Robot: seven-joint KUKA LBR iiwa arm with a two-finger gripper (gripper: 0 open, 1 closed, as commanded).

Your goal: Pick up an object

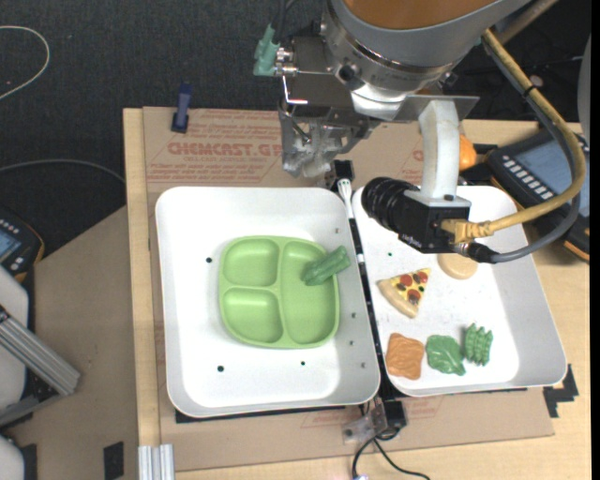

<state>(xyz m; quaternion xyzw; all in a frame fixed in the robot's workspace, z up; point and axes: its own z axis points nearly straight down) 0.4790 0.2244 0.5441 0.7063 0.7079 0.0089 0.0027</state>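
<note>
White bins (178, 281) are sitting below me, pizza slice (406, 292) lying unpicked. My gripper (312, 152) is hovering; its grip I cannot tell.

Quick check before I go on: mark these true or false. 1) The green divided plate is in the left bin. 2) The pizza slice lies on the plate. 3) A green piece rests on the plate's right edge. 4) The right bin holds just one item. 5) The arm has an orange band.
1) True: the green divided plate sits in the left bin.
2) False: the pizza slice lies in the right bin.
3) True: a green piece rests across the plate's right edge.
4) False: it holds several items, among them the pizza slice, an orange piece and two green pieces.
5) True: the arm has an orange band.
</note>
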